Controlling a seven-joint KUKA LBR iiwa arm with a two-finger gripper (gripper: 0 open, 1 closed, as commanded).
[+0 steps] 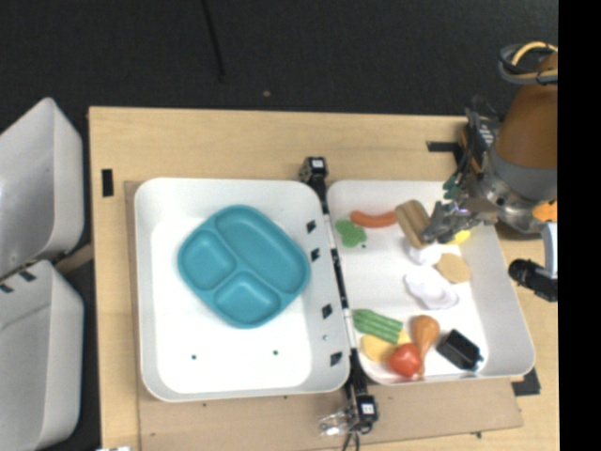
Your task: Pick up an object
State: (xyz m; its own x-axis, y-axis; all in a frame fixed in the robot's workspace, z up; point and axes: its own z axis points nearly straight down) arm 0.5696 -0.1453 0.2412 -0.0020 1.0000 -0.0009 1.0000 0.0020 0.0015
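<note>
The gripper [439, 227] hangs over the tan wooden block [411, 220] in the right white bin [498, 280], claw state indiscernible; block looks light, rigid (probably smooth-sided), best pinched across its narrow width.

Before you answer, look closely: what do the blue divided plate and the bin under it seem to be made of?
Blue divided plate: probably moulded plastic, matte, with an even colour and soft rounded compartment edges. Left bin: likely smooth white plastic, faintly glossy, with rounded corners; the exact material cannot be told.
</note>
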